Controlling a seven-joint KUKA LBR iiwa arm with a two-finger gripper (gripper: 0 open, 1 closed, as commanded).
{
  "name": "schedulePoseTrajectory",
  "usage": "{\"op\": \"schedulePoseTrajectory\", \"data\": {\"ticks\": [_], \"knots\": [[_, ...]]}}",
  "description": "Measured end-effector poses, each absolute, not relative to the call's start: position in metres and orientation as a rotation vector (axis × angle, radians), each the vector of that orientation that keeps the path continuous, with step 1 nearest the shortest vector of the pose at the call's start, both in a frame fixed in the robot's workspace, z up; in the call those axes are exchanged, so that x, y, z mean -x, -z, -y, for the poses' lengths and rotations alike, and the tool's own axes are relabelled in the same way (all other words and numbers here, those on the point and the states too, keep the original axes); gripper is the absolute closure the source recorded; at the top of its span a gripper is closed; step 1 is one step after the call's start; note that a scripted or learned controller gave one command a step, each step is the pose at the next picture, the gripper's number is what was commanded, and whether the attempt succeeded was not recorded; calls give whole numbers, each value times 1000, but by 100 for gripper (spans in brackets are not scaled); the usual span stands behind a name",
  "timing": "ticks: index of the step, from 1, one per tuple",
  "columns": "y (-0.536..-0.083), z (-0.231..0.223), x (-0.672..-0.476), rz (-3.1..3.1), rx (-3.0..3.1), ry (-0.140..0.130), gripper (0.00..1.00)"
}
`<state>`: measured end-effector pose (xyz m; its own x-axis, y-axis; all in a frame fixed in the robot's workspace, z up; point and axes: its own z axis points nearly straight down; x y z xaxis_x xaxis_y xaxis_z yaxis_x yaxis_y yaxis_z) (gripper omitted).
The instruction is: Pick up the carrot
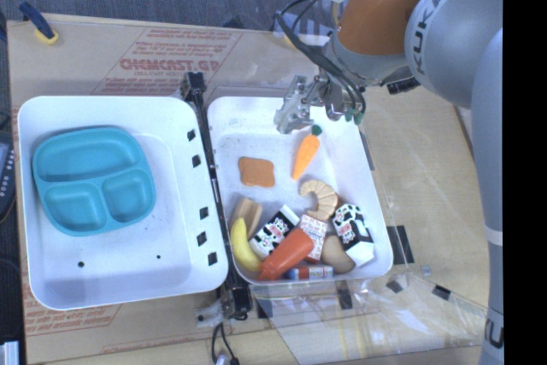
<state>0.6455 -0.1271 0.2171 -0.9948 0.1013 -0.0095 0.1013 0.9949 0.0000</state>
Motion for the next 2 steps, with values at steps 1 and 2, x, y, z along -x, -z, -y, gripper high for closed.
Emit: {"op": "schedulePoseTrajectory", "data": {"ticks": [1,2], "knots": [[-197,132,-651,-3110,-432,1,100],[-198,131,-651,-3110,-431,1,0]]}}
